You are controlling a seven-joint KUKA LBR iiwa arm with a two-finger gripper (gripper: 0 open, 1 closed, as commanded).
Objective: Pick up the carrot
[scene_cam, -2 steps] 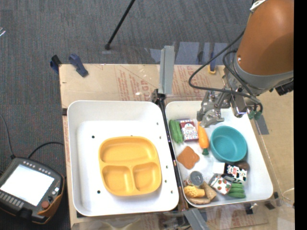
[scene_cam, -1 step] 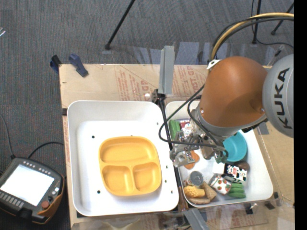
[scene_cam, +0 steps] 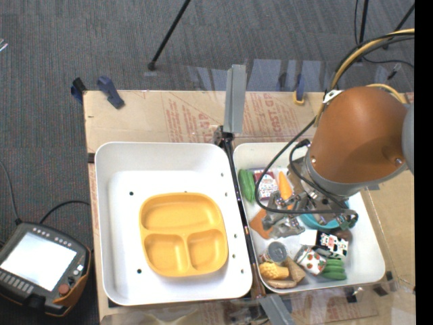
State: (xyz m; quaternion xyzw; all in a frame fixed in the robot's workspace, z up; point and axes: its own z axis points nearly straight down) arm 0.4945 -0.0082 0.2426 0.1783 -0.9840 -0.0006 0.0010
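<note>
The carrot is a short orange piece standing slantwise in the upper left part of the right bin, next to a red and white packet. My gripper hangs low in this bin just below the carrot, among the toys. The arm's big orange band covers the bin's upper right part. Nothing can be made out held in the gripper, and its metal body hides what lies right beneath it.
A green vegetable lies by the right bin's left wall. An orange wedge, grey disc, corn, bread piece, patterned box and teal dish crowd the bin. A yellow divided plate sits in the left bin.
</note>
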